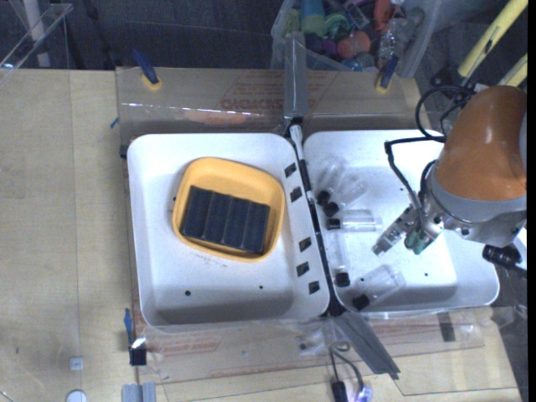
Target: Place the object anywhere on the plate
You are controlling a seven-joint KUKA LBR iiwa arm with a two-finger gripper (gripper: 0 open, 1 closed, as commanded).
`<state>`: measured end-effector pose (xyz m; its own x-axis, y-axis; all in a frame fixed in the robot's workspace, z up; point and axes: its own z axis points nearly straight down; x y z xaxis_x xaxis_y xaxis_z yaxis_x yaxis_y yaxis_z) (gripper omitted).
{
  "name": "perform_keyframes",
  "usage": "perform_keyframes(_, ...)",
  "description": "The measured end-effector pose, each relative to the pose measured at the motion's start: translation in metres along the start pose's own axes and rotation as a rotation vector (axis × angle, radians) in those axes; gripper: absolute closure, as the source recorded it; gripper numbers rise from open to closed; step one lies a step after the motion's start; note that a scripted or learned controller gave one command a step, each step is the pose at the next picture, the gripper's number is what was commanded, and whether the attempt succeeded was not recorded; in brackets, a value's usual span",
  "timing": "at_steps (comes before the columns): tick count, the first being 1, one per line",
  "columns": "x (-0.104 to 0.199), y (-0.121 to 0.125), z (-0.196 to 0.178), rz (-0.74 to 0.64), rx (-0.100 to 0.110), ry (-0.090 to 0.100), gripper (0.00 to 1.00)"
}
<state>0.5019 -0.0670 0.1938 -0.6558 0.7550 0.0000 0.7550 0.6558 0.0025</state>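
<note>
The gripper (pixel 406 236) hangs low over the right bin (pixel 469 287), and from where I stand I cannot tell whether its grip is spread or closed; nothing shows clearly inside it. The likely target, a clear capped vial (pixel 358 222), lies just beyond its tip, toward the divider, and another vial (pixel 378 280) lies near it on the front side. The yellow plate (pixel 188 182) sits well apart in the left bin (pixel 151 224), already bearing a dark ridged block (pixel 226 219). I'd say a good pick needs squaring across the vial's width, since a smooth round tube will likely roll or squirt free.
</note>
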Motion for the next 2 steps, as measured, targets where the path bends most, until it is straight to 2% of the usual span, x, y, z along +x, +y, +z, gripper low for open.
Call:
perform_keyframes(1,-0.031,-0.0098,0.103,-0.118,-0.008,-0.009,1.0)
perform_keyframes(2,-0.03,-0.0098,0.1039,-0.119,-0.007,-0.007,0.0)
